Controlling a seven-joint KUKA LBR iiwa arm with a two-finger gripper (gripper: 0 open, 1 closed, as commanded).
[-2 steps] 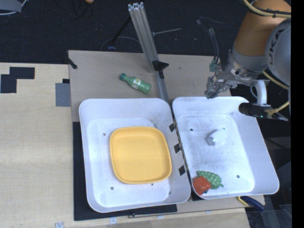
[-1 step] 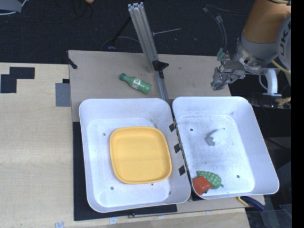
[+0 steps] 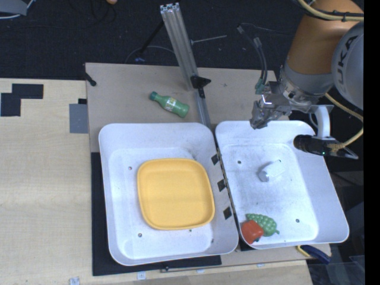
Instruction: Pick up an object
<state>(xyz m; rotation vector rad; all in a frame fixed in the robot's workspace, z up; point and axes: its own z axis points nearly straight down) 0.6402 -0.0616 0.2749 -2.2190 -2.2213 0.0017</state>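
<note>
My gripper (image 3: 259, 122) hangs over the far rim of the right bin (image 3: 320, 206), and nothing shows between its fingers. A small white object (image 3: 270, 171) lies near the middle of that bin, below and slightly right of the gripper. At the bin's near edge sit a red piece (image 3: 251, 232) and a green bumpy piece (image 3: 264, 223), touching each other. A yellow square plate (image 3: 175, 193) lies flat in the left bin (image 3: 119, 159).
A green bottle (image 3: 170, 104) lies on its side on the bench beyond the left bin. A slanted aluminium bar (image 3: 184, 46) rises behind the bins. Black clips (image 3: 221, 184) join the two bins along their shared edge.
</note>
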